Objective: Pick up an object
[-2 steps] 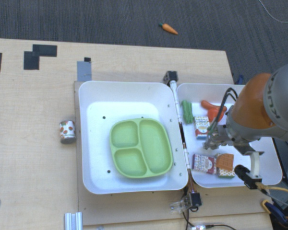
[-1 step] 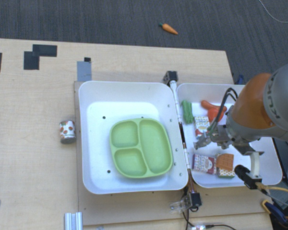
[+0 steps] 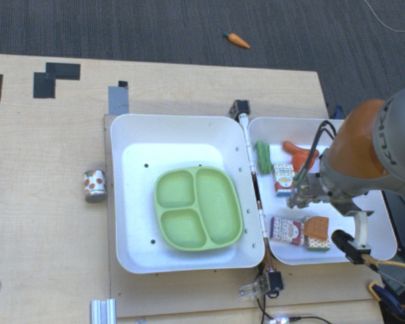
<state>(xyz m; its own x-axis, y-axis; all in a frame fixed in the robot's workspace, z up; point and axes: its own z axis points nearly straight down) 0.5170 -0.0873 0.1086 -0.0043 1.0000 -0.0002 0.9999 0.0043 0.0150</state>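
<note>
The grey arm [image 3: 391, 140] reaches in from three o'clock, its orange band [image 3: 356, 140] sitting over the right-hand bin [image 3: 385, 238] and the wrist angled down and toward nine o'clock. The tool [image 3: 299, 198] hangs low inside that bin, near its middle, and from this high slant I cannot tell how it is set or whether it touches anything. Around it lie the bin's loose things: a green pod-shaped piece [image 3: 263, 157] at eleven o'clock of the tool, lying lengthwise beside the bin's inner wall; an orange-red carrot-like piece [image 3: 297, 150] at twelve o'clock, partly hidden by cables and the wrist; a small white carton with a printed label [image 3: 283, 177] just at ten o'clock of the tool; and, at six o'clock, a flat red-and-white packet [image 3: 287, 230] lying side by side with a tan cracker-like square [image 3: 316, 231]. The left-hand bin [image 3: 131, 201] holds a pale green divided plate [image 3: 198, 208] with three compartments, lying flat and slightly turned. On the tabletop [image 3: 40, 201], at nine o'clock of the left bin and just apart from its wall, a small printed can [image 3: 94, 184] lies on its side. A little carrot [image 3: 238, 40] lies on the dark floor [image 3: 155, 12] beyond the tabletop, at twelve o'clock of the scene.
</note>
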